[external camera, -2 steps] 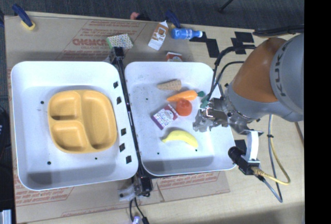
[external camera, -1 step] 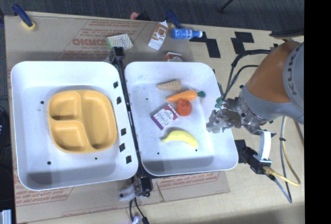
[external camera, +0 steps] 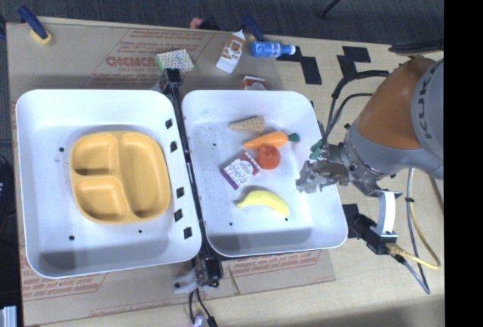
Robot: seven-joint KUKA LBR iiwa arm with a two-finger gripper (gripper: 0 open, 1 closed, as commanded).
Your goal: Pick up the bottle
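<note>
A small blue bottle (external camera: 270, 50) lies on its side on the cardboard behind the right bin (external camera: 198, 115), outside it. My gripper (external camera: 310, 175) hangs over the right bin's right edge, well in front of the bottle and to its right. Nothing shows in the gripper. The grey arm with its orange band (external camera: 392, 110) reaches in from the right.
In the right bin lie a tan cone (external camera: 247, 124), a carrot (external camera: 266, 140), a red round piece (external camera: 269, 158), a purple-red packet (external camera: 239, 170) and a banana (external camera: 263, 201). The left bin holds a yellow divided plate (external camera: 121, 174). A small carton (external camera: 231, 52) lies left of the bottle.
</note>
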